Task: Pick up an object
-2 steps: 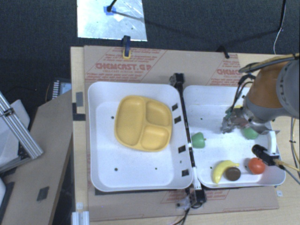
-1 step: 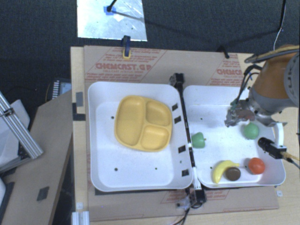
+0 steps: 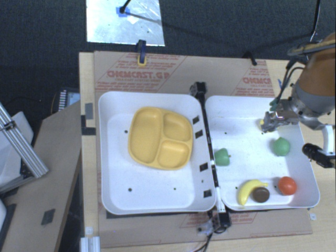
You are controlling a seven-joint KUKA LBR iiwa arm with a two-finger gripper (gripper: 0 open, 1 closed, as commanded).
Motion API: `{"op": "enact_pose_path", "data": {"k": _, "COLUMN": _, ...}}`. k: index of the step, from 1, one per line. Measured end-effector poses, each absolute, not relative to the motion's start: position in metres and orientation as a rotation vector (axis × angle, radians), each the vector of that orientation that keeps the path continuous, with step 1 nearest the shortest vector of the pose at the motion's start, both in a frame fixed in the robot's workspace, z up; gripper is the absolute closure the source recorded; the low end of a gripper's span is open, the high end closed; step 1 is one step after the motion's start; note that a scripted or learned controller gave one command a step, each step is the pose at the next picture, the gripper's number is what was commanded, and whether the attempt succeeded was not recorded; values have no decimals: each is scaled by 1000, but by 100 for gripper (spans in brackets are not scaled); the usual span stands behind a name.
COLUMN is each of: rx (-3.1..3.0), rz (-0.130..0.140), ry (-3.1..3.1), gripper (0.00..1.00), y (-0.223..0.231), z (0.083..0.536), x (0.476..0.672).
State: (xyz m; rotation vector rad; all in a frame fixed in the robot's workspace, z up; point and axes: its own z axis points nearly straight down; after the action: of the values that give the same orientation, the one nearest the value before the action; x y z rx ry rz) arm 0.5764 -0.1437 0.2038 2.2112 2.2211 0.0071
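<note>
The right bin holds several small items. A green piece lies near its left wall and a green ball sits toward its right side. Along the front wall are a yellow banana, a brown round piece touching the banana, and a red-orange ball. My gripper hangs over the back right part of this bin, up and left of the green ball and apart from it. A small yellow speck shows at the gripper's left edge; I cannot make out what it is.
In the left bin lies a yellow divided plate. A black ridge separates the two bins. The arm's grey body with its orange band comes in from the right, above the right bin's far corner.
</note>
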Motion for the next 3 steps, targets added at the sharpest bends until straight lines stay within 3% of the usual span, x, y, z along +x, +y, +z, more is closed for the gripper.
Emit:
{"op": "enact_pose_path", "data": {"k": 1, "rx": 2210, "rz": 6, "ry": 2221, "gripper": 100, "y": -152, "z": 264, "x": 582}}
{"op": "enact_pose_path", "data": {"k": 3, "rx": 2209, "rz": 6, "ry": 2232, "gripper": 100, "y": -57, "z": 259, "x": 605}}
